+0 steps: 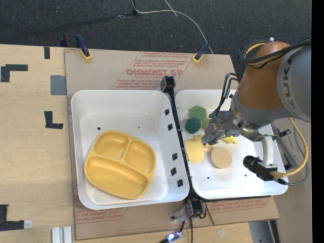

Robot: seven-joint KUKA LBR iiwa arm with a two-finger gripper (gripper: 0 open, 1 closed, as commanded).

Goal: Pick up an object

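My gripper (pixel 212 135) hangs low over the right bin (pixel 238 186), its dark fingers just right of a pale yellow piece (pixel 194 151). A round tan disc (pixel 221 158) lies just below and right of the fingertips. A green bumpy ball (pixel 198 112) and a darker teal ball (pixel 192 125) sit up and left of the gripper, near the divider. A small bright yellow piece (pixel 230 139) peeks out from under the wrist. Nothing shows between the fingers.
The left bin (pixel 101 103) holds a yellow divided plate (pixel 120 163). A black divider (pixel 174 130) runs between the bins. The arm's orange and grey body (pixel 268 85) covers the right bin's upper right. A black cable end (pixel 255 167) hangs over its right side.
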